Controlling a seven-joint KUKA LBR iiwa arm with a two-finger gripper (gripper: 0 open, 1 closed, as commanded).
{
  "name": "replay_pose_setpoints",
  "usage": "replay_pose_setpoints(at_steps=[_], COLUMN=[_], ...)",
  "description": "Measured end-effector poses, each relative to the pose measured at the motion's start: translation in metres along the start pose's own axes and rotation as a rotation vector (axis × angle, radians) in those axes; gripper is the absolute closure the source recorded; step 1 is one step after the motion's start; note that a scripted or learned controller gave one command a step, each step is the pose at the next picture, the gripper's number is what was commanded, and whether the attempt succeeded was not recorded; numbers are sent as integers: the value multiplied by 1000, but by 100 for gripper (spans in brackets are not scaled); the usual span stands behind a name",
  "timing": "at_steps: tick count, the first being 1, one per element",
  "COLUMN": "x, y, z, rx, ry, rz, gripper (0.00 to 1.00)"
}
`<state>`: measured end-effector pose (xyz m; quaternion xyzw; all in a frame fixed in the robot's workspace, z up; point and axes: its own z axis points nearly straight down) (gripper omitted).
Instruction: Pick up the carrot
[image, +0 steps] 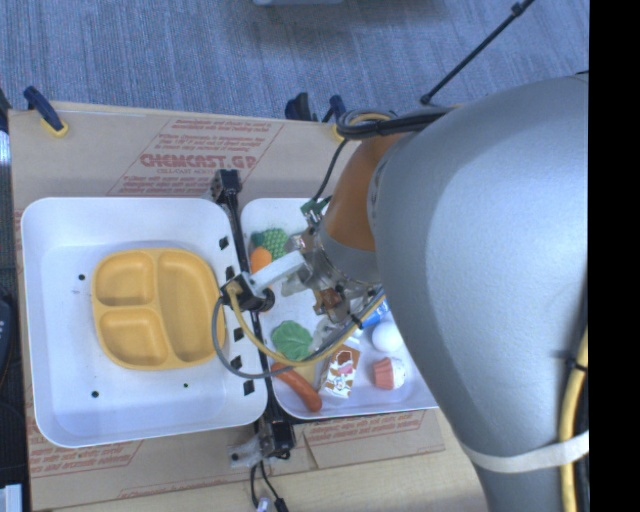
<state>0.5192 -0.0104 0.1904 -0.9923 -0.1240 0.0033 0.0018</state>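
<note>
- Camera view: the carrot (261, 256) lies in the right bin's (270, 212) far-left corner, close to the left wall, with its green top toward the far rim.
- The gripper (330, 298) hangs over mid-bin, just beside the carrot — whether it is open or closed cannot be told.
- A green leafy toy (292, 340) and a sausage (298, 388) crowd the near-left corner.
- The left bin (50, 330) carries a yellow plate (155, 305) — white floor shows all round it.

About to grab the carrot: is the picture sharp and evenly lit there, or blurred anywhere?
Camera view: even, soft light, no strong glare on the right bin; the carrot is fairly sharp beside its left wall; the grey arm, close to the lens, is blurred and hides much of that bin.
</note>
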Motion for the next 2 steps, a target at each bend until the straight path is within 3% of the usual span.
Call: replay_pose_setpoints(at_steps=[1, 2], x=[54, 43], y=[12, 20], z=[-1, -1], rx=[0, 0], ry=[1, -1], rz=[-29, 40], gripper=[0, 0])
